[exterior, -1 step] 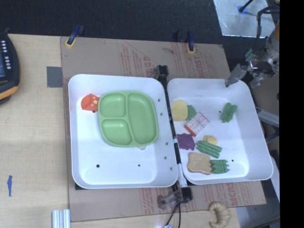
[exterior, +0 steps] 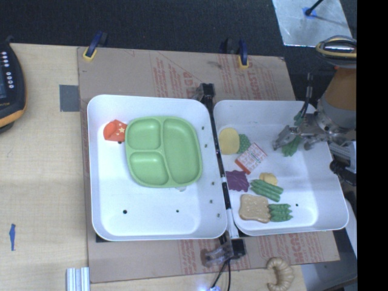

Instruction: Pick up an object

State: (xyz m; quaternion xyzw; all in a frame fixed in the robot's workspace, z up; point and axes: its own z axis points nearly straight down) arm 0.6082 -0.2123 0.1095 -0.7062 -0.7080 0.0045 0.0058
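While the grey arm is reaching in from the right with its orange band showing above the wrist, the gripper (exterior: pixel 291 143) is hanging over the far right part of the right bin (exterior: pixel 315 220). Its fingers are spreading only a little, and a small green object (exterior: pixel 291 147) is sitting between the tips; whether they are actually pinching it or merely straddling it cannot be told from this slant.

Toys are lying along the left side of the right bin. A yellow round piece (exterior: pixel 228 140) is resting at the far left, with a green leafy piece (exterior: pixel 244 142) touching its right edge. Just nearer than these, a red and white packet (exterior: pixel 251 157) is lying tilted. A purple piece (exterior: pixel 236 180) is sitting near the bin's left wall, and a small yellow bit (exterior: pixel 268 178) is lying to its right. A green bean pod (exterior: pixel 267 190) is stretching slantwise just nearer than that bit. At the near edge, a slice of toast (exterior: pixel 254 208) is lying flat, with a second green pod (exterior: pixel 279 211) touching its right side.

Across the divide, the left bin (exterior: pixel 109 217) is holding a green sectioned plate (exterior: pixel 163 151), and a red toy with a yellow mark (exterior: pixel 114 130) is sitting just left of the plate's far corner.
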